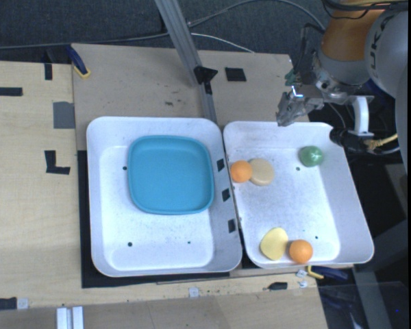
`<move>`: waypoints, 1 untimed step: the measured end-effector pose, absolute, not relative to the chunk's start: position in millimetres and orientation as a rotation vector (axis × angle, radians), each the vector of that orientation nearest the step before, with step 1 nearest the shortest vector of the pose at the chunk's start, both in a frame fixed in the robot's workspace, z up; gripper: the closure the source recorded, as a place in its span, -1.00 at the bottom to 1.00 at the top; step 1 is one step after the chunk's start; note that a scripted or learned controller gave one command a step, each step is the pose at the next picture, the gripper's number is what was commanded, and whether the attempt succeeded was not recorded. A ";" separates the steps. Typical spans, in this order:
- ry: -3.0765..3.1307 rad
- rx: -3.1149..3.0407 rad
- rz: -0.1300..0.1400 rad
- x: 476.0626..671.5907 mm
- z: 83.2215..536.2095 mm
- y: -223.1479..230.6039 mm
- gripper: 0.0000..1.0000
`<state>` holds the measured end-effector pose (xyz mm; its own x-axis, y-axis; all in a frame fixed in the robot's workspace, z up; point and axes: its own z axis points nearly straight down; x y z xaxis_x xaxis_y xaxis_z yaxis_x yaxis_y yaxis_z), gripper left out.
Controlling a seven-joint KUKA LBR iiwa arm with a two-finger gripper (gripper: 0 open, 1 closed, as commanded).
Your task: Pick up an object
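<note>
**Gripper poised at the far rim, nothing picked yet**

The gripper (290,110) hangs over the far edge of the right bin (342,204), at its far-left corner, and it carries nothing. Its fingers point down and look close together, with no object between them; from this slant I cannot tell exactly how wide the gap is.

So this reads as the approach step: the pick is not made, and every candidate lies on the bin floor. Nearest to the gripper is the green ball (310,156), off to its right and a little nearer the camera. Toward the left wall of that bin sit an orange ball (240,172) and a tan disc (262,172), touching each other. At the near end a yellow piece (274,243) rests against a second orange ball (301,251).

The left bin (103,204) holds a blue plate (170,174), well apart from the gripper.

The next move, I judge, calls for choosing one target, centring over it, opening wide enough and dropping straight down. The green ball stands alone, so it looks the cleanest grasp; the paired items risk being nudged apart.

As for writing, part of a dark logo shows on the arm (390,46) near the right edge, too cut off to read with confidence.
</note>
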<state>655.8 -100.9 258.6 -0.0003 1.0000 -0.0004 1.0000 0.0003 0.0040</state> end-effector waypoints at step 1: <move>2.226 2.218 0.000 661.7 253.5 -57.2 1.00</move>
<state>661.7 -57.2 253.5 -0.0033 1.0000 0.0007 1.0000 0.0033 -0.0007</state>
